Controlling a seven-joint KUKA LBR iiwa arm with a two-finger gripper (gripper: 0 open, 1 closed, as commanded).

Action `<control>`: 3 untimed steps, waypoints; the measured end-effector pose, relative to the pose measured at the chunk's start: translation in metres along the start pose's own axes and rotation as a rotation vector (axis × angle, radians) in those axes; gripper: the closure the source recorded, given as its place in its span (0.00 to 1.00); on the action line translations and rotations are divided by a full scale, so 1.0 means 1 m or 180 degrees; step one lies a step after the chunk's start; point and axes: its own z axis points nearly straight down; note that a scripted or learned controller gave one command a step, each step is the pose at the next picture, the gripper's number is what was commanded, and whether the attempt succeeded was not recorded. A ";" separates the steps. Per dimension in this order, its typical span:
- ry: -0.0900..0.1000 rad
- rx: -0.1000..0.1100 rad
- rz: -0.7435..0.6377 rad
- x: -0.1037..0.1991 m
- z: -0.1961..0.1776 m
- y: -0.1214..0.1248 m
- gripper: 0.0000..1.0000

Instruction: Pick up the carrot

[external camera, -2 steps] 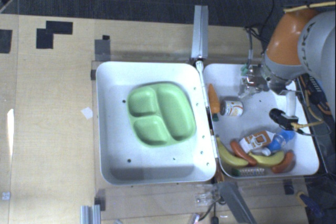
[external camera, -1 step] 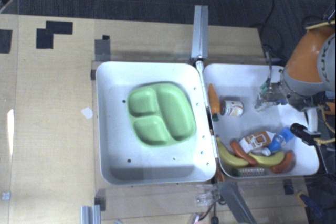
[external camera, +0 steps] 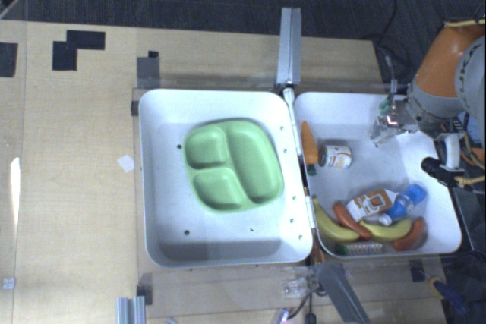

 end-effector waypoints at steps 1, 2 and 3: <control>0.0002 0.0001 -0.0387 -0.009 0.000 -0.003 1.00; -0.0003 -0.0020 -0.0395 -0.008 -0.012 0.000 1.00; -0.0009 -0.0041 -0.0402 -0.008 -0.024 0.002 1.00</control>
